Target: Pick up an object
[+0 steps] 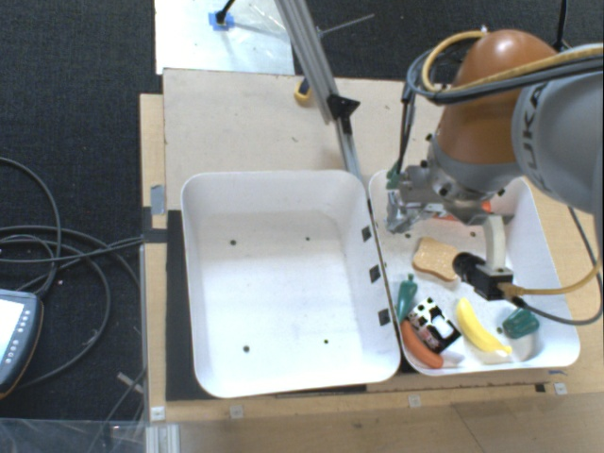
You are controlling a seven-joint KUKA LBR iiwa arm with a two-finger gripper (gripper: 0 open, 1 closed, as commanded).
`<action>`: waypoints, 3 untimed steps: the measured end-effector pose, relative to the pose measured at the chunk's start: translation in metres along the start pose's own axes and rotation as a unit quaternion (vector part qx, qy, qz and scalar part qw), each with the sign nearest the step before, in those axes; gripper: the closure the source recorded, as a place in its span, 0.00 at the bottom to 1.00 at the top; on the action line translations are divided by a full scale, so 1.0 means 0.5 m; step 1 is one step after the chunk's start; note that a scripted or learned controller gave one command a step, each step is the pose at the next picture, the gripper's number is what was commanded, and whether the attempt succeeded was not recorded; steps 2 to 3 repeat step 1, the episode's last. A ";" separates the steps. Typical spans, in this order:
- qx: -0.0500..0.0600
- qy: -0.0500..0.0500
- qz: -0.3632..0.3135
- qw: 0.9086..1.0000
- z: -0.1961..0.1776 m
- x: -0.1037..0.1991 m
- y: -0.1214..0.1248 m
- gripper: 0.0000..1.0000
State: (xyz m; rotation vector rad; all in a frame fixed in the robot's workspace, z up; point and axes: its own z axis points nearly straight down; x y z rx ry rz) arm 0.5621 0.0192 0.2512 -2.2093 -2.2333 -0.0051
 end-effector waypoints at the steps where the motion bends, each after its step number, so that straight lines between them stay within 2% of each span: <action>1: 0.001 0.000 0.000 1.000 0.036 0.108 0.010 1.00; 3: 0.001 0.000 0.000 1.000 0.036 0.108 0.010 1.00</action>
